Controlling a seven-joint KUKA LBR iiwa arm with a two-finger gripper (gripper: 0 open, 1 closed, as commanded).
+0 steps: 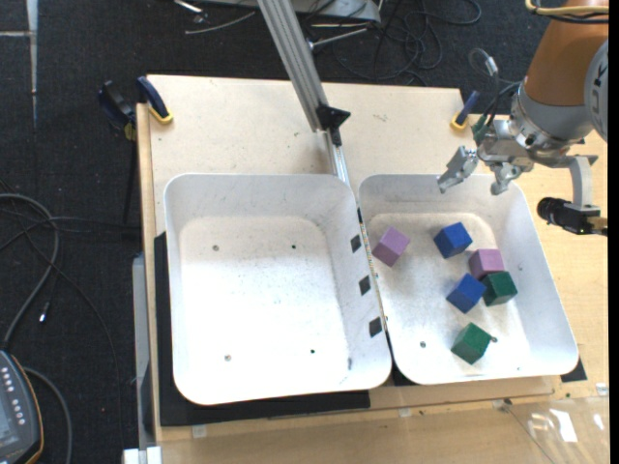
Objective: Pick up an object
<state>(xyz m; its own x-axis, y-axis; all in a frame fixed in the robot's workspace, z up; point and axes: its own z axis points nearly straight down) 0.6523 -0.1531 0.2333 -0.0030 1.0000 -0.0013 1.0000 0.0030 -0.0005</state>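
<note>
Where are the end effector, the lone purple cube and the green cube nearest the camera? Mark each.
End effector (477,175), camera view, gap between its two fingertips.
Lone purple cube (391,245), camera view, top face.
Green cube nearest the camera (472,342), camera view, top face.

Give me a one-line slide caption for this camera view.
Open gripper hovers over the right bin's far edge; six blocks inside, none held.

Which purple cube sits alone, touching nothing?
The purple cube nearest the divider, at the right bin's left. The other purple cube is pressed against a green cube.
</note>
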